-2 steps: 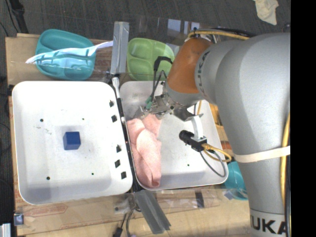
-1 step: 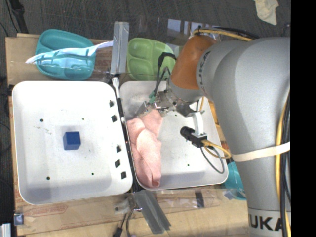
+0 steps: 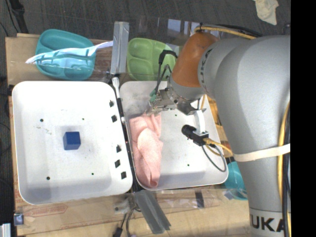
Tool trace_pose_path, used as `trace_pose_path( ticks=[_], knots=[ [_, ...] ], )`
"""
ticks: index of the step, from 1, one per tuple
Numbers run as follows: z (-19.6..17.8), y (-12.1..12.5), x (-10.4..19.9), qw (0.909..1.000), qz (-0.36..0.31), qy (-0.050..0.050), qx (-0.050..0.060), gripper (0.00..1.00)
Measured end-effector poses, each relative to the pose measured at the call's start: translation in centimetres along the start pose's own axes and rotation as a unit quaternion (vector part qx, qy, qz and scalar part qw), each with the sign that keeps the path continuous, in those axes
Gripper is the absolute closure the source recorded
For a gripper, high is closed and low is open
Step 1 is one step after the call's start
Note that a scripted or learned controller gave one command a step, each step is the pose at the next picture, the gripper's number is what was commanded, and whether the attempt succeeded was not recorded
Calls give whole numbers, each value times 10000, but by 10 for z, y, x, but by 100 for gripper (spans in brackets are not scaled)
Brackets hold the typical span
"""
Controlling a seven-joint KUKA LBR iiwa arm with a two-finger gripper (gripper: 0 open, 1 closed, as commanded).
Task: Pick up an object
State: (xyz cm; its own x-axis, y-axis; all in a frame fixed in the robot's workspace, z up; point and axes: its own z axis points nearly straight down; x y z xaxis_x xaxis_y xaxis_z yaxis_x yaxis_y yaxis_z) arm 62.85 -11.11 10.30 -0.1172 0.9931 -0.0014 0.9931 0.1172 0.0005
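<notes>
You cannot tell the gripper (image 3: 157, 102) state; centre it over the crumpled pink cloth (image 3: 148, 144) directly below before closing.

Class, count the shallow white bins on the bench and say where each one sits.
2. The left bin holds a blue cube; the right bin beside it holds a pink cloth, under the arm.
</notes>
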Motion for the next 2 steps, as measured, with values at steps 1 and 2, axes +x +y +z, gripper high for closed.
trace_pose_path(
  ticks=[1, 2],
  knots=[
    [0, 0, 0, 10000, 0, -1, 0, 0],
    [10, -19, -18, 9999, -146, 12, 11, 0]
  ],
)
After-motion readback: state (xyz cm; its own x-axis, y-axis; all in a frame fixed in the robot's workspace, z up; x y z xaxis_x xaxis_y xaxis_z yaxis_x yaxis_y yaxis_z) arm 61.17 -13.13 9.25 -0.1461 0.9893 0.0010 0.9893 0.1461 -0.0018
